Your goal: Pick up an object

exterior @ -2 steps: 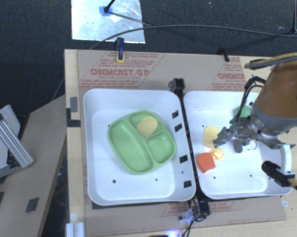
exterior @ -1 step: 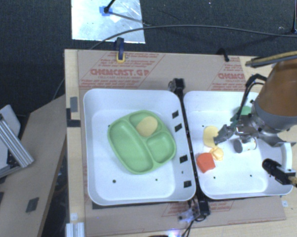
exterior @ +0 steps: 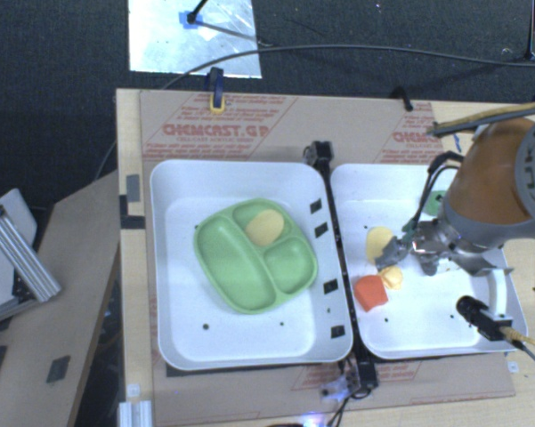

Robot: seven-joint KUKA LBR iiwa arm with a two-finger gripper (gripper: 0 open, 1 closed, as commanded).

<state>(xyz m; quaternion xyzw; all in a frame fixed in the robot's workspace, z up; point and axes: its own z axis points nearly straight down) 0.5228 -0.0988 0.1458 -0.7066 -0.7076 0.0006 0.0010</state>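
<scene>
End effector low in the right bin, nothing lifted yet.

I see the end effector (exterior: 399, 254) just beside the red block (exterior: 370, 292), among two small yellow pieces (exterior: 379, 239) near that block; I cannot tell whether its fingers are spread or pinching. The grasp and lift remain, I judge.
</scene>
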